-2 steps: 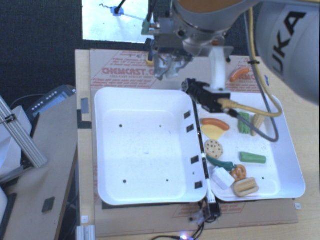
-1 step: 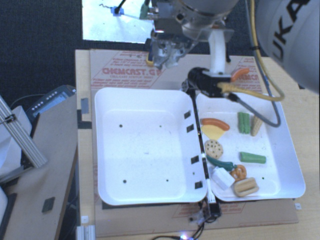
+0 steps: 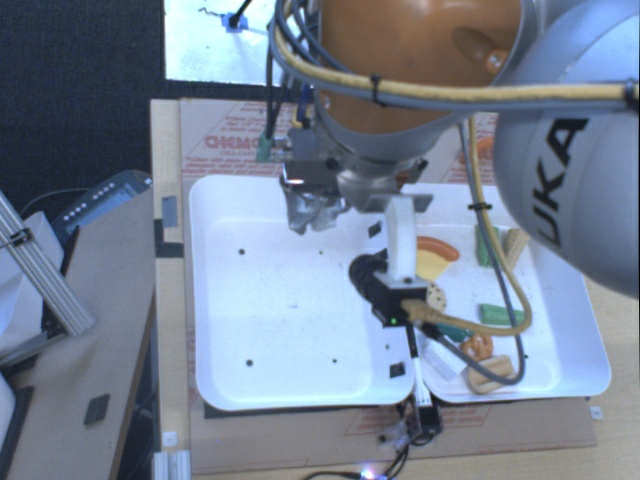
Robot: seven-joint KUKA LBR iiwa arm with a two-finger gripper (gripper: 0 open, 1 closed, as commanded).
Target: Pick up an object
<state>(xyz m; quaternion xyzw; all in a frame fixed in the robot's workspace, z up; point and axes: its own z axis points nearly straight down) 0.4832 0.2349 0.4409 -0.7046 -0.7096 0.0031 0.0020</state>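
Note:
My gripper (image 3: 312, 211) hangs over the far right corner of the left white bin (image 3: 215, 368), with nothing visibly in it. The arm's big orange and grey body covers the far part of both bins. The right bin (image 3: 585, 363) holds several small things: an orange-red piece (image 3: 438, 247) lying on a yellow piece (image 3: 431, 266), a round speckled biscuit (image 3: 436, 295), a green block (image 3: 500, 314), a beige piece (image 3: 516, 242) and an orange pretzel shape (image 3: 478, 346). All of them lie to the right of the gripper, across the wall between the bins.
Both bins rest on a cardboard sheet (image 3: 225, 138) on the bench. A grey handset (image 3: 100, 200) and a slanted metal rail (image 3: 45, 278) lie off the bench's left side. A yellow cable (image 3: 500, 268) loops down over the right bin.

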